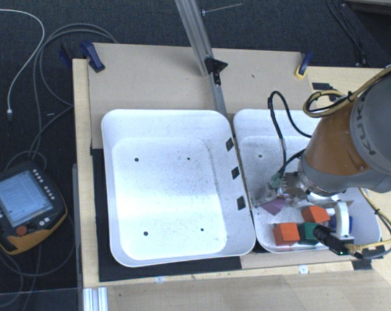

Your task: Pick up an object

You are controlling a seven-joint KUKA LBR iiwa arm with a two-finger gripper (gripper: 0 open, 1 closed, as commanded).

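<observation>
My gripper (281, 188) hangs low over the right bin (255, 148), under the grey and orange arm. Right below it lies a small purple piece (273, 207), close to the gripper or touching it; I cannot tell which. An orange block (286, 234) lies near the bin's front edge with a green block (307, 231) beside it. A second orange-red block (315, 213) lies just behind the green one, partly under the wrist. A blue piece (347, 225) shows at the far right of the bin.
The left bin (163, 186) stands beside the right one, and their rims meet near the gripper. A slanted metal pole (198, 34) rises behind the bins. Blue clamps (91, 56) sit on the bench's back edge. A control pendant (20, 203) lies off the bench at left.
</observation>
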